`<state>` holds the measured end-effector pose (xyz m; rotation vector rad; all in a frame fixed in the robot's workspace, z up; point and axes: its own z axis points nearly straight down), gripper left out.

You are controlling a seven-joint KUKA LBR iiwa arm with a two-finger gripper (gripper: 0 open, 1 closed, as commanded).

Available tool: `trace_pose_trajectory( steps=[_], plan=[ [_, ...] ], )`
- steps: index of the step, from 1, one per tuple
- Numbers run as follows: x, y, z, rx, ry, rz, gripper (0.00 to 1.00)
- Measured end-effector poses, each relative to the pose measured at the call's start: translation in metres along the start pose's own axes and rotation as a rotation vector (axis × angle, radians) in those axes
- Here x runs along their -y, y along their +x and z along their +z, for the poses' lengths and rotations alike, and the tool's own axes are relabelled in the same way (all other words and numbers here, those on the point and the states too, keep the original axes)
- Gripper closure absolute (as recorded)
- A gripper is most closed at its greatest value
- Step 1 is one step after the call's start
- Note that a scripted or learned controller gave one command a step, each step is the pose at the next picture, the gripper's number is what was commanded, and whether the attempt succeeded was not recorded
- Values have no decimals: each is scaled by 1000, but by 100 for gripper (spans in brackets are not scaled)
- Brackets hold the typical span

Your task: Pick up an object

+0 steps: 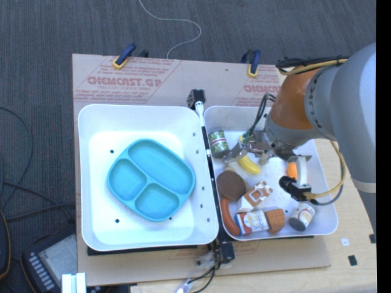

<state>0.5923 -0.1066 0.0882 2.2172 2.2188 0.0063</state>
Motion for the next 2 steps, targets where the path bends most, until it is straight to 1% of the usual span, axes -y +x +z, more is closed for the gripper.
trace_pose_trajectory(
  steps=[1,2],
  plan=[
    [-1,-1,-11,2,-5,1,100],
    [95,47,-97,-1,8,0,100]
  ],
)
